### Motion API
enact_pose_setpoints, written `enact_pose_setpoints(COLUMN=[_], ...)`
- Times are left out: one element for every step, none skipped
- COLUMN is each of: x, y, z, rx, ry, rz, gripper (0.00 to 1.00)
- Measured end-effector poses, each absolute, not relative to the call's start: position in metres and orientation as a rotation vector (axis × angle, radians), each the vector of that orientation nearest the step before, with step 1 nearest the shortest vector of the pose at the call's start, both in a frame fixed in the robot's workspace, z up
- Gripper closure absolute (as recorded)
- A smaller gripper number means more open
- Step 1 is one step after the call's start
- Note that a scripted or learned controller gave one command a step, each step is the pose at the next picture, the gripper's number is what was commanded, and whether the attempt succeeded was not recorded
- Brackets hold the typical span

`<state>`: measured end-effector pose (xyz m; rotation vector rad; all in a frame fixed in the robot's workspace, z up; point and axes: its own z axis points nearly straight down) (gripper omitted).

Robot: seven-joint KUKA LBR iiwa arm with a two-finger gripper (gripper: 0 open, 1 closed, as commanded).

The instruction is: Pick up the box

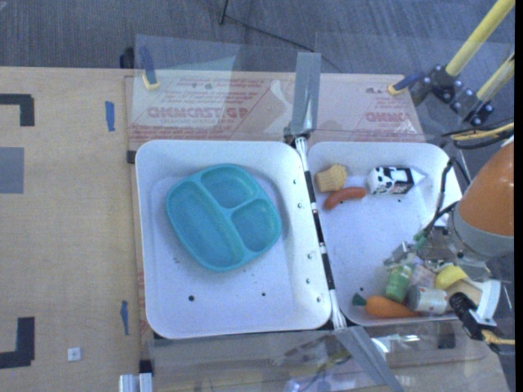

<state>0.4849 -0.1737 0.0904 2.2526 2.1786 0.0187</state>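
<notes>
You are seeing a blue divided plate lying in the left bin. In the right bin, the tan box is sitting far-left, touching a sausage. The gripper is hovering near-right over cluttered toys; its grip state cannot be told.

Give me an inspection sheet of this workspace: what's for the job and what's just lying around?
Surface: wooden bench bearing a left bin and a right bin.
Job's things: box not surely identified; a black-and-white carton by the right bin's far wall may be it.
Clutter: blue plate in the left bin; waffle and sausage beside the carton; carrot, green bottle, can in the near right corner.
End effector: over that corner pile, far from the carton; grip cannot be told.
Cables: dark cable beside the arm.
Surroundings: grey carpet, yellow poles.
</notes>
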Motion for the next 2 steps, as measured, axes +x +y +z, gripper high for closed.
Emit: enact_pose_setpoints(x=[0.481, 0.479], y=[-0.157, -0.128], z=[0.257, 0.111], rx=[2.073, 2.08], ry=[2.357, 2.355], rz=[0.002, 0.001], gripper=[0.0, 0.0])
